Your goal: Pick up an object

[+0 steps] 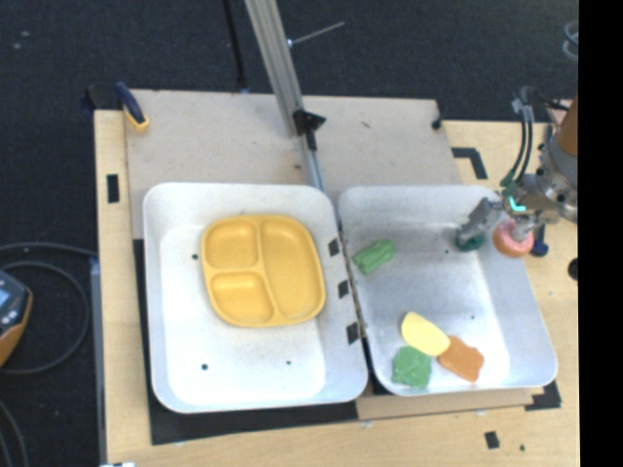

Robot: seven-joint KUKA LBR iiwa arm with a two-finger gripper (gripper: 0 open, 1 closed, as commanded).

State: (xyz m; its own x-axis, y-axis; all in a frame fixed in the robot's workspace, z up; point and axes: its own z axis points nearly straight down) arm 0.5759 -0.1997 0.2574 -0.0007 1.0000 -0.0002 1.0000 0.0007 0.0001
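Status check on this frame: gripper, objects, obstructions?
Gripper over right white bin's upper right corner, nothing seen held. Small green cylinder-like piece nearest, untouched. Path looks unobstructed.

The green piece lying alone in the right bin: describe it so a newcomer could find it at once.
Start at the right bin, the one without the yellow tray. Look to its upper left, close to the wall it shares with the left bin: the green cylinder-like piece lies there. Unlike the other green item, clustered with yellow and orange pieces at the near edge, it has no neighbours.
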